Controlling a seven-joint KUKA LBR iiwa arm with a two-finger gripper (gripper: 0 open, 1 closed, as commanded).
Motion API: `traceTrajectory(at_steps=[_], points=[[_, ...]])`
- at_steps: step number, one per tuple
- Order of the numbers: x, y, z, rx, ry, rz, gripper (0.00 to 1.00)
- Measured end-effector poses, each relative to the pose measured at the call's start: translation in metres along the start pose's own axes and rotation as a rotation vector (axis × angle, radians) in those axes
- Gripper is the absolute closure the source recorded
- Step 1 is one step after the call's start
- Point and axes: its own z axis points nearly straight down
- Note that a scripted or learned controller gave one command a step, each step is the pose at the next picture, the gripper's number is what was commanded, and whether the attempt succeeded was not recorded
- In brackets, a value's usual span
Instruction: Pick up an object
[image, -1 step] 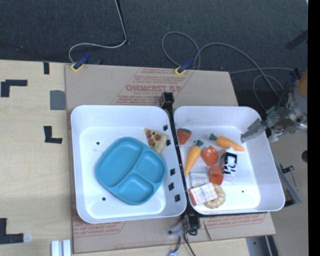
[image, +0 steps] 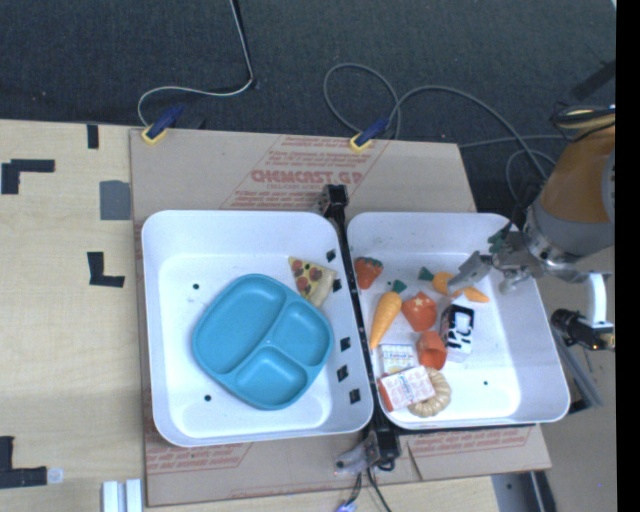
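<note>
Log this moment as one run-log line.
gripper: over right bin, above toy food | grasp: none seen | blue plate: left bin

The right bin (image: 520, 330) holds a small heap of toy food. A long orange carrot (image: 384, 317) lies at a slant near the divider, its green tip up by a small strawberry-like piece (image: 369, 270). A red tomato (image: 420, 311) sits just beside the carrot, and a smaller red-orange piece (image: 432, 350) lies below it. A black-and-white block (image: 458, 328) rests to the right of these. Toward the front wall lie a labelled packet (image: 404, 385) and a pale ring-shaped pastry (image: 433, 399), touching.

In the left bin (image: 165, 300) a blue sectioned plate (image: 262, 342) lies flat, with a pizza slice (image: 312, 279) at its upper right edge.
</note>
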Motion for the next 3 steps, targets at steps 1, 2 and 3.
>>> traceTrajectory(at_steps=[1,2,3], points=[[0.029,0.022,0.062,-0.007,-0.005,0.001,0.00],[0.074,0.093,0.076,-0.007,-0.002,-0.001,0.00],[0.073,0.093,0.066,-0.006,-0.006,-0.002,1.00]])
